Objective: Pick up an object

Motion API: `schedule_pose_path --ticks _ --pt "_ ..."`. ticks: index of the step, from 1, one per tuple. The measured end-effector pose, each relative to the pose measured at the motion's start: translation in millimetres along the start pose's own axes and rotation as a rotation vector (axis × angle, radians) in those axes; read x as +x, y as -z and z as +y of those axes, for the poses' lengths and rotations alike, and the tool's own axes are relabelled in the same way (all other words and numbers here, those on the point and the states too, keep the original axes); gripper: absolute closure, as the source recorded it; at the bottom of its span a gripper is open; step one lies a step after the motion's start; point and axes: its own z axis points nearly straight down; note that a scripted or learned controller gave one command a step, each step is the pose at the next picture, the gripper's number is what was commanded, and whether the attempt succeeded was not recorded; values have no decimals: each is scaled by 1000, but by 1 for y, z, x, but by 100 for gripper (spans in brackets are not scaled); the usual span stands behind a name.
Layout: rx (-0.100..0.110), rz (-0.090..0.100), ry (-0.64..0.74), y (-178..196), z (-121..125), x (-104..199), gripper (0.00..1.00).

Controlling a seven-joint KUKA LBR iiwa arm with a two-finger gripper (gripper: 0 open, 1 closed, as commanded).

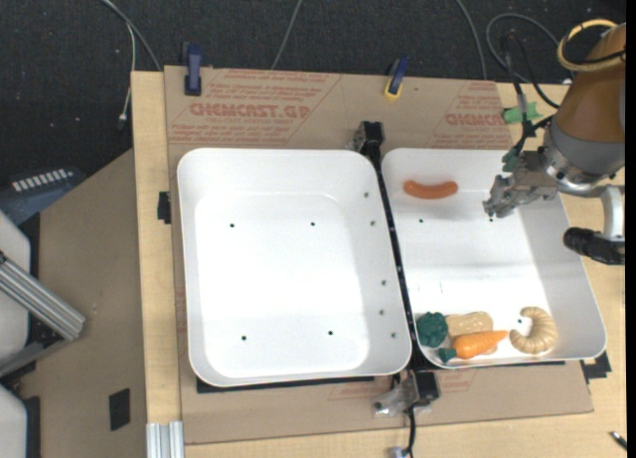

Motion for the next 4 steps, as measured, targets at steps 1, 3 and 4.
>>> schedule_pose_path --ticks 1,3,4 --pt "1 0 0 53 1 0 100" --pt "4 3 4 75 11 109 100" --pt "5 3 4 78 6 160 100"
